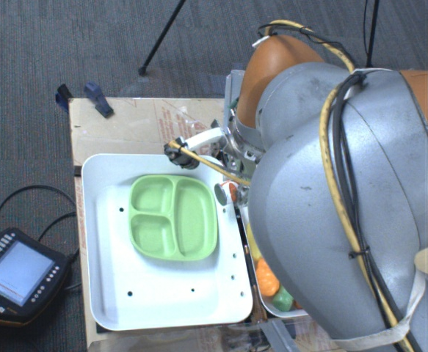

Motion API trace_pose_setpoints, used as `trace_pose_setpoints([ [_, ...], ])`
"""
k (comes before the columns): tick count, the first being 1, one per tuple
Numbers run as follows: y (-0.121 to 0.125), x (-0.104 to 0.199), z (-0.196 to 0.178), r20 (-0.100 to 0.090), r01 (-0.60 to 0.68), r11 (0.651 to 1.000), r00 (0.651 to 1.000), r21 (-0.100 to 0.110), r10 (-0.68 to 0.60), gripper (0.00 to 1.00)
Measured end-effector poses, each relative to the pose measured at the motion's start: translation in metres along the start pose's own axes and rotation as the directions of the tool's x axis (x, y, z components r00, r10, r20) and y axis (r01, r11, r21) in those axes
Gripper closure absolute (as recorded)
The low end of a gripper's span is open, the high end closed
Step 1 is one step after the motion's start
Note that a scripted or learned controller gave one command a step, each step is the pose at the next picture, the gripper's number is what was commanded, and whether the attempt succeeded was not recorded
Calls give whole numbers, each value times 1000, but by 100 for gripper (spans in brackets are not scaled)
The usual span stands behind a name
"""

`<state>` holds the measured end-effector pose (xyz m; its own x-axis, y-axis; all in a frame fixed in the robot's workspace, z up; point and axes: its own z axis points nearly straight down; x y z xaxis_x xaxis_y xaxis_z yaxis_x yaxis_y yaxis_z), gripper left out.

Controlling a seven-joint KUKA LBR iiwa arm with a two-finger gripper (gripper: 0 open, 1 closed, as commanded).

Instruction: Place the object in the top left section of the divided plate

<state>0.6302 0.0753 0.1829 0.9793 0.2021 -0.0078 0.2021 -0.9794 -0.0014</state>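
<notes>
Overhead, grey arm [331, 196] bent across the right bin [266, 303]; jaws' state indiscernible.

Divided plate [174, 218] in left bin [103, 270]; arm [331, 196] over right.

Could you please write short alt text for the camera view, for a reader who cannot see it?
A large grey robot arm reaches in from the right, covering most of the right bin. The left white bin holds a green divided plate with nothing in its three sections.
</notes>
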Motion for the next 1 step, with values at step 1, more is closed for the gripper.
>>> trace_pose_setpoints([
  [1,-30,4,40,-2,-1,1000,1000,3,1,100],
])
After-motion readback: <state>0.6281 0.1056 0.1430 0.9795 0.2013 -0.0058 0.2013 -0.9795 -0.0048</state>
